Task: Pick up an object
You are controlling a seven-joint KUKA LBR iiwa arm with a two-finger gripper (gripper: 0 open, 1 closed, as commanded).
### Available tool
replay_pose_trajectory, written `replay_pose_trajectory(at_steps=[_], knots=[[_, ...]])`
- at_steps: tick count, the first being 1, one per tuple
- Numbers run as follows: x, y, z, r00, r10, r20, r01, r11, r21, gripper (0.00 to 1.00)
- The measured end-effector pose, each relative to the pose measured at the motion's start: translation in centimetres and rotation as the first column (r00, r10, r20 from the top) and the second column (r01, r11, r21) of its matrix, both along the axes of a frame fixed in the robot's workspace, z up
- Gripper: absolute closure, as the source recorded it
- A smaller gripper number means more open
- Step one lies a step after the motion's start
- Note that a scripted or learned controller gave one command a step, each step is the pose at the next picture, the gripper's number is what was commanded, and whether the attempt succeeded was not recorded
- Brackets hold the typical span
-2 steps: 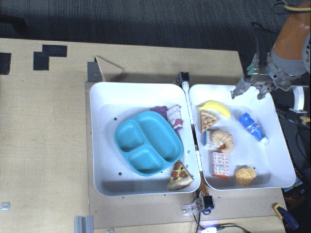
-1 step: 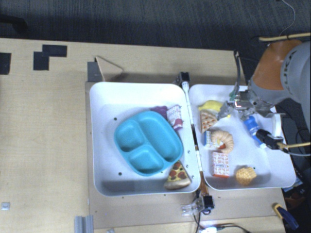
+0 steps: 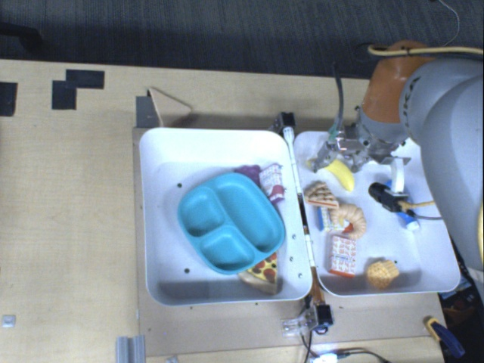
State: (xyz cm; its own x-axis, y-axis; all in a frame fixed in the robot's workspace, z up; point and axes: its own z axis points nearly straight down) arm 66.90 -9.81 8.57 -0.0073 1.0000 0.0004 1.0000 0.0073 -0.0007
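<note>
1. Right white bin, 5 o'clock corner: knobbly tan toy; beside it, red-and-white carton.
2. Left white bin: blue three-compartment plastic tray.
3. Right bin, 11 o'clock: metal hand over yellow banana-shaped toy; finger opening cannot be told.

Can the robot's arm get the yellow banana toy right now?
Probably yes. The gripper hangs right over the banana at the back of the right bin, and nothing lies on top of the banana. The sandwich sits close beside it, so the fingers might bump that.
</note>
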Motion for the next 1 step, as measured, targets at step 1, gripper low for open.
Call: replay_pose_trajectory(at_steps=[1], knots=[[-0.04, 0.09, 1.12, 1.000, 0.004, -0.007, -0.004, 1.000, 0.002, 1.00]])
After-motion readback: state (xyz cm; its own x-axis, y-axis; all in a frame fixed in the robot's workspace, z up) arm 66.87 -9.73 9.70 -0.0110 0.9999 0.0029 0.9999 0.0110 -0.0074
